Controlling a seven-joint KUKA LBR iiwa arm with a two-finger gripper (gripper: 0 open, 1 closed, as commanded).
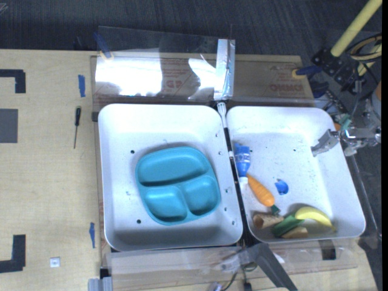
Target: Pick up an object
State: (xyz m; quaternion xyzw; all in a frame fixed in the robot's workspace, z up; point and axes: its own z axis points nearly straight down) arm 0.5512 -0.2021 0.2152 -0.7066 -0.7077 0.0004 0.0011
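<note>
My gripper (327, 142) hangs over the right rim of the right bin (285, 121), apart from every object in it. Along that bin's left wall lies a blue and white tube (242, 163). An orange carrot (261, 191) lies slantwise just below the tube. A small blue piece (281, 187) rests to the carrot's right. In the near right corner a yellow banana (313, 216) lies beside a green item (286, 225) and a brown item (264, 220).
The left bin (121, 132) holds a blue divided plate (177, 184). A clear plastic sheet (160, 71) stands behind the bins. Cables and a yellow pole (357, 23) crowd the far right.
</note>
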